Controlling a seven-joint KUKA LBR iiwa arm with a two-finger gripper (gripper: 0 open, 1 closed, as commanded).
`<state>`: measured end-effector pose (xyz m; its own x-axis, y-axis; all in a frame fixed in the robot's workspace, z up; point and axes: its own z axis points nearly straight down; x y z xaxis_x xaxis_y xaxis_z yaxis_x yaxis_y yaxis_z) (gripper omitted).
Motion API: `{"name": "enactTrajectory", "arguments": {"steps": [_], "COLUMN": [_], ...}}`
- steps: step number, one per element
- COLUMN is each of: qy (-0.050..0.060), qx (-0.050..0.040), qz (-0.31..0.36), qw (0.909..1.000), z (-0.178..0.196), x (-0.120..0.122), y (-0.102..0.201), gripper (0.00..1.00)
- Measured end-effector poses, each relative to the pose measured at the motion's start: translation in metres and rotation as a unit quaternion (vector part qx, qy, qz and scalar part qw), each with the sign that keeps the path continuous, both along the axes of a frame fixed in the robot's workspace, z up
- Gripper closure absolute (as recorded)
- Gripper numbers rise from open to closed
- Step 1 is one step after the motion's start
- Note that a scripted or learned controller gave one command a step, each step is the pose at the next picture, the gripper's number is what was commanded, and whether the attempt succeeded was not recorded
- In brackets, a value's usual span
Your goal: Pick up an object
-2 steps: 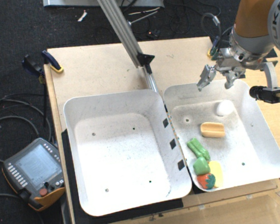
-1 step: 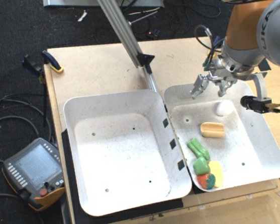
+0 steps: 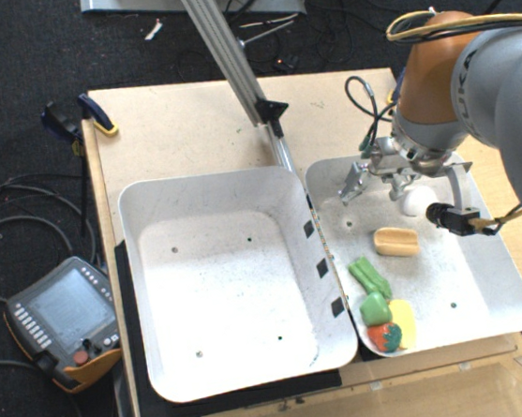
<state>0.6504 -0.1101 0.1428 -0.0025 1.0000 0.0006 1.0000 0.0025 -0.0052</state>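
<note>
My gripper [image 3: 376, 187] hangs low over the back of the right bin [image 3: 499, 301], open, and nothing shows between its fingers. A white egg-shaped object [image 3: 418, 200] lies just to the right of the fingers, close to one fingertip. In front of it lies a tan bread-like block [image 3: 396, 242]. Further forward are a long green piece [image 3: 368, 275], a green pepper-like piece [image 3: 374, 309], a yellow piece [image 3: 402, 312] and a red-orange piece [image 3: 386, 336], clustered at the bin's front left corner.
The left bin [image 3: 149, 217] stands beside the right one, sharing a raised middle wall [image 3: 317, 243]. A slanted metal rail [image 3: 228, 56] comes down to the bins' back edge. A teach pendant [image 3: 62, 322] lies on the floor at the left.
</note>
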Motion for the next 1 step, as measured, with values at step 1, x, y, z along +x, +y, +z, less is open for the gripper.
{"name": "enactTrajectory", "arguments": {"steps": [1], "qy": [-0.004], "qx": [-0.0007], "qz": [-0.001], "qw": [1.0], "z": [0.0147], "x": [0.0018], "y": [-0.0005], "gripper": [1.0]}}
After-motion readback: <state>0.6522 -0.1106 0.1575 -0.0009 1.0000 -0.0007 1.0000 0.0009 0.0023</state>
